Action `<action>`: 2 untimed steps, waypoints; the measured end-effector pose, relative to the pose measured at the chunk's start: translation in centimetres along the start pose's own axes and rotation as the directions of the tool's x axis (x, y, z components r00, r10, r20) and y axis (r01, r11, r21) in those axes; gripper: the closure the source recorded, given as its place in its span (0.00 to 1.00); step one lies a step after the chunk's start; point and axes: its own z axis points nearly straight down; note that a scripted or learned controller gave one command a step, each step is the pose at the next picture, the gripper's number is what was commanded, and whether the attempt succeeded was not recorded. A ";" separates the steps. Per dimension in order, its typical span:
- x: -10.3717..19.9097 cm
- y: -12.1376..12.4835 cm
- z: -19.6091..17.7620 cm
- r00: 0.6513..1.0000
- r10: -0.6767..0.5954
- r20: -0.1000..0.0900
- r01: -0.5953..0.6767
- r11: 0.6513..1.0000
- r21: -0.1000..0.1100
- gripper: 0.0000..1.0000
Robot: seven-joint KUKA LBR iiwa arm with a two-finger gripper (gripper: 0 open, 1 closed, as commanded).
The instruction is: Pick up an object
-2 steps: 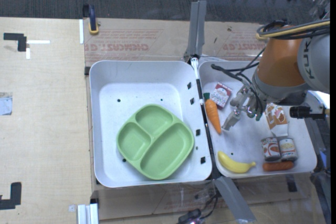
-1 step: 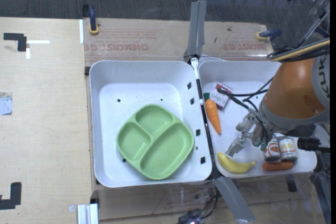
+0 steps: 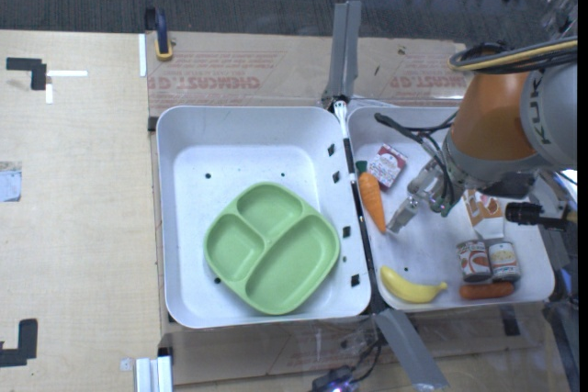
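Observation:
My gripper [image 3: 411, 205] hangs over the middle of the right bin [image 3: 432, 245], its fingers [image 3: 401, 218] pointing down and left with a small gap and nothing between them. An orange carrot [image 3: 371, 201] lies just left of the fingertips, near the bin's left wall. A small red packet [image 3: 387, 167] sits above the carrot. A yellow banana [image 3: 412, 286] lies at the bin's front. Two small cans [image 3: 488, 259] and a red sausage-like piece [image 3: 486, 291] rest at the right front. A white and orange carton [image 3: 480, 207] is partly hidden under the arm.
The left bin [image 3: 184, 197] holds a green divided plate [image 3: 272, 247]. A grey metal post [image 3: 344, 50] stands behind the divider between the bins. Cables run from the wrist [image 3: 491, 128] across the right bin's back.

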 end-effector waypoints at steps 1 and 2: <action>5.9 -5.9 -0.1 0.960 -0.280 0.006 0.280 0.960 -0.002 0.00; 6.2 -4.5 -0.4 0.697 -0.717 0.029 0.717 0.697 0.003 0.00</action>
